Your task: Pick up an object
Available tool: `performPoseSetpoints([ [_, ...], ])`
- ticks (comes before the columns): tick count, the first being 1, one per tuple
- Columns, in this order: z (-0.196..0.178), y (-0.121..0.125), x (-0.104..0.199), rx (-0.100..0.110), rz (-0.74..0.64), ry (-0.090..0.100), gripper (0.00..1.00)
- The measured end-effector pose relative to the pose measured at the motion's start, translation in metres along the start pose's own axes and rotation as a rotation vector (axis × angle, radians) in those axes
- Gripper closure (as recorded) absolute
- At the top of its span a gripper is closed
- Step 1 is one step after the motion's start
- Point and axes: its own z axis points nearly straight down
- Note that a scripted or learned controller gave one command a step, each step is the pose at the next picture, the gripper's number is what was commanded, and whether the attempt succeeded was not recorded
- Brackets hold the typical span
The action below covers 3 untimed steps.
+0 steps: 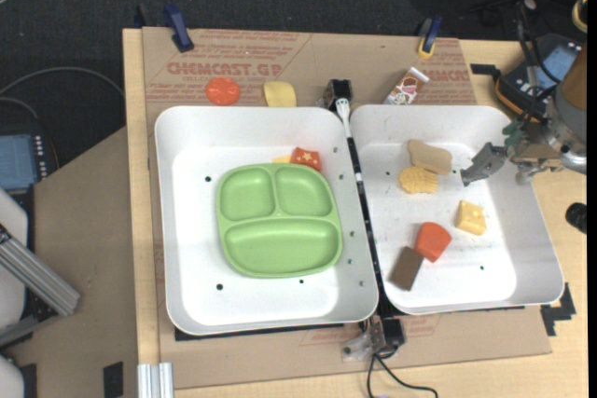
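Nearest the camera, a brown block (407, 267) is seen lying in the right bin (532, 280), its long axis running up and slightly right, with an orange-red piece (432, 240) touching its upper end. A yellow wedge (471, 218) lies just beside these, to the right. Farther up the same bin, a tan slab (429, 155) and a yellow ridged piece (419, 180) are found touching each other.

The gripper (481, 165) is held over the upper right part of this bin. Whether the fingers are apart or together cannot be told from this slanted view, and nothing is seen between them. The yellow wedge is judged the closest candidate: it lies below the gripper in the view, slightly left, and apart from the bin wall.

In the left bin (182, 200) a green divided tray (277, 221) is held, with a red star-marked piece (306, 158) at its upper edge. On the counter (149, 89) beyond the bins, an orange disc (223, 91) and a pale yellow item (279, 94) are set.
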Motion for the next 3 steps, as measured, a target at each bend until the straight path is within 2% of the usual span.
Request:
performPoseSetpoints([
  [1,0.075,-0.029,0.039,0.011,-0.002,0.005,0.0],
  [2,0.151,-0.052,0.069,0.003,-0.001,0.001,0.0],
  [3,0.148,-0.029,0.07,-0.003,-0.001,-0.001,0.0],
])
